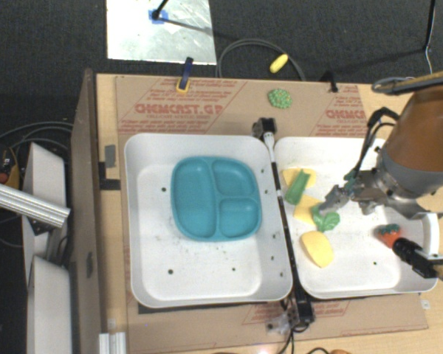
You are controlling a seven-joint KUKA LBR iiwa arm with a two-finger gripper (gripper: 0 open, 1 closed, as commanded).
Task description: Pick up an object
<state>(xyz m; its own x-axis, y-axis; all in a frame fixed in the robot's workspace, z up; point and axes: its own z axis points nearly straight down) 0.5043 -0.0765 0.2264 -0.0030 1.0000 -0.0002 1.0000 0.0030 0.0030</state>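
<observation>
Glossy teal plastic tray [215, 198] in smooth white left bin [151, 271]; matt brown counter [207, 102]; shiny foil sheet [161, 22] far back.

Light fell evenly from above, bright on the two white bins [207, 290] and dimmer on the dark floor [37, 43] around the worktop [170, 102]. Shadows were soft and short; a faint one lay under the arm [421, 146] in the right bin. A foil sheet [159, 21] at the top caught a mild glare. The picture was grainy and slightly soft throughout, small things lacking crisp edges. The blue tray [215, 198] looked matte, without highlights.
</observation>
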